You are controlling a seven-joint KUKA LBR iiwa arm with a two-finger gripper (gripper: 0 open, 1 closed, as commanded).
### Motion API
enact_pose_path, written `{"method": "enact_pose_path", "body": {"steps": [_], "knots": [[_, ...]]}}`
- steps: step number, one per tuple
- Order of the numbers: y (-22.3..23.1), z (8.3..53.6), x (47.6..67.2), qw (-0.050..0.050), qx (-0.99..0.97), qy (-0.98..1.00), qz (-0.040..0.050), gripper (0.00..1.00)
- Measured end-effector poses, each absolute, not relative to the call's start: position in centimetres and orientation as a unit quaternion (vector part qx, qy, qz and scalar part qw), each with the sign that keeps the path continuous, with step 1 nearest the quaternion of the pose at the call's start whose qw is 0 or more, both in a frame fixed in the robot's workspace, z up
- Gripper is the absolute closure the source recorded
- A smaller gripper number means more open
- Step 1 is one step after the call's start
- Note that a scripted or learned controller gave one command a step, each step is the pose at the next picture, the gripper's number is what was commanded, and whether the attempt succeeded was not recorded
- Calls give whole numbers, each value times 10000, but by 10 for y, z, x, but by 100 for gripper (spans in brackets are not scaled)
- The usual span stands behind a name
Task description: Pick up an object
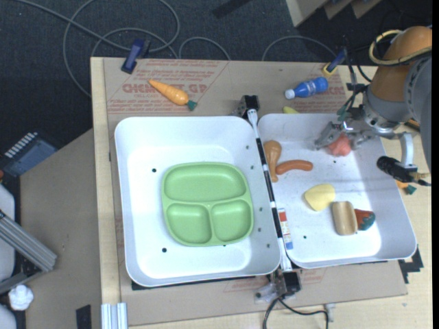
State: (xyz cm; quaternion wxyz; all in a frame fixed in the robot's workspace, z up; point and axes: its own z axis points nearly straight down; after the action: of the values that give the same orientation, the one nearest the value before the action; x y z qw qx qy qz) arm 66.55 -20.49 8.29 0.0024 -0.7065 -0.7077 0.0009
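My gripper [340, 137] is down at the back of the right bin [391, 245], its grey fingers [324, 140] spread to either side of a small pink-red object [339, 147]. The fingers look open around it and it rests on the bin floor. In the same bin lie an orange sausage [294, 166], a tan curved piece [273, 153], a yellow lump [319, 197] and a tan roll [343, 218] with a red and teal piece [364, 219] against it.
The left bin [137, 149] holds a green divided plate [206, 203]. On the bench behind the bins lie a toy carrot [171, 92], a blue bottle [309, 88] and a blue clip [134, 55]. The arm's wrist [394, 81] rises at the right.
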Motion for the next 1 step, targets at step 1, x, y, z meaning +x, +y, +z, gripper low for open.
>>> {"method": "enact_pose_path", "body": {"steps": [1], "knots": [[-206, 96, 667, -10, -7061, -7081, 0, 100]]}}
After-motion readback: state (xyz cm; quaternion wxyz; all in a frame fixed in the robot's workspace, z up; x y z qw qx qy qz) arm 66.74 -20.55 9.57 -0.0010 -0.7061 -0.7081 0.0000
